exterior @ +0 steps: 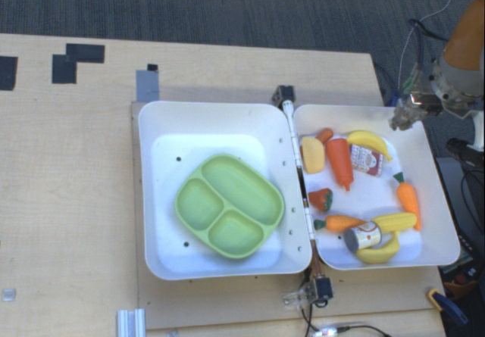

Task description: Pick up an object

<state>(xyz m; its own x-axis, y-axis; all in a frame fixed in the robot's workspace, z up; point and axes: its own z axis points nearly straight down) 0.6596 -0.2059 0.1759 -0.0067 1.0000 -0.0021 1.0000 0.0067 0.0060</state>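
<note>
Arm reaching in from the right, far side

The grey arm [464, 63] with its orange band is hanging high at the right edge, its gripper [403, 114] pointing down and leftward; its grasp is too blurred to read.

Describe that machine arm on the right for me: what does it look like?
The arm enters from the right edge: an orange band above a pale grey, rounded metallic wrist. At its tip sits a small grey gripper with a bright glint on it. Thin dark cables loop beside the arm.

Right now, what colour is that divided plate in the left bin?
Light green; the divided plate shows clearly in the camera view, lying in the left bin.
</note>
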